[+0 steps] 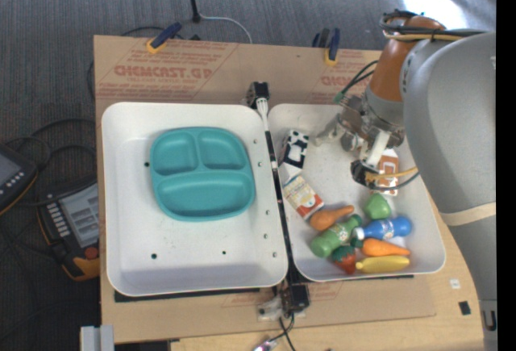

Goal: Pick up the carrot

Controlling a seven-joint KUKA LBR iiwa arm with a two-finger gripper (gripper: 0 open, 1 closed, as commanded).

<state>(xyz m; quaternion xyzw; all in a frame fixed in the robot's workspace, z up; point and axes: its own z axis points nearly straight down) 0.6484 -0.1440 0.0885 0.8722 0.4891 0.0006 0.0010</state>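
In the camera view, the hand hangs over the far part of the right white bin; I cannot tell whether it is apart or together. The tapered orange plastic carrot lies near the bin's front right corner, well apart from the hand and nearer the camera. It sits between a blue toy bottle and a yellow toy banana. 1 teal divided plate rests in the left white bin on the tabletop.
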